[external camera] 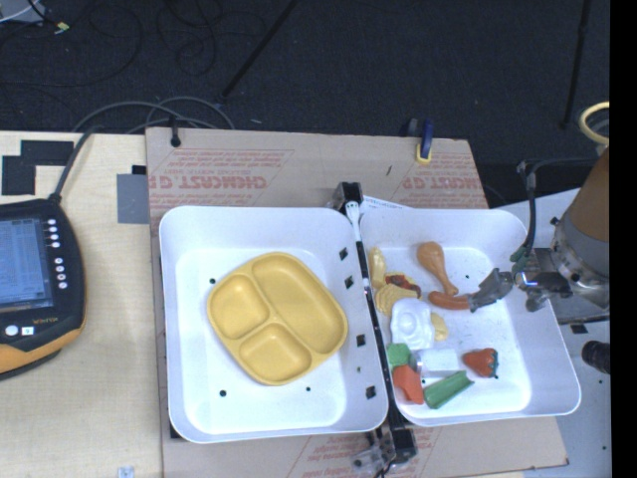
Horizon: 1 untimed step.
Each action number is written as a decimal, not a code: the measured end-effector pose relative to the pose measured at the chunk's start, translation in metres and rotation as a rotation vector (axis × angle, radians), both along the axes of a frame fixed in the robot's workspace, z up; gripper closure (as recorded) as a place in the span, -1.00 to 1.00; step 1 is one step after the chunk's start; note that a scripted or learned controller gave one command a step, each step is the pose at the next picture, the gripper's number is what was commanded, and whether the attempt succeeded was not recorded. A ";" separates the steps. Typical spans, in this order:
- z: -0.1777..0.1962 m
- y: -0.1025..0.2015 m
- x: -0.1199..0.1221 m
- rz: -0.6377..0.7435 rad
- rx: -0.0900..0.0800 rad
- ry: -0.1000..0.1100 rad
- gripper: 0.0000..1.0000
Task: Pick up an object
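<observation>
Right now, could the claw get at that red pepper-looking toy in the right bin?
Probably yes. The claw hovers over the right bin, and the red toy lies just below it with nothing on top.

Two white bins [199, 406] are being shown on brown cardboard [299, 172] printed with red lettering. A yellow divided plate [276, 317] is being displayed in the left bin. In the right bin [537, 386], a tan drumstick [434, 262], a white lump [411, 322], a green piece [448, 388] and a red pepper [481, 362] are being seen.

Upside-down red print, roughly "CHEMCREST", on the cardboard sheet [299, 172] under the bins; remaining lettering illegible.
</observation>
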State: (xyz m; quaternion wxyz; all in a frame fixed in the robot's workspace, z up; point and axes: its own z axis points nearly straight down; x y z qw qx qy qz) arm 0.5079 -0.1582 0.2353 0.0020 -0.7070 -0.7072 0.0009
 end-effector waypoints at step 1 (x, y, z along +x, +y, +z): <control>0.010 -0.001 0.000 0.000 0.001 0.002 1.00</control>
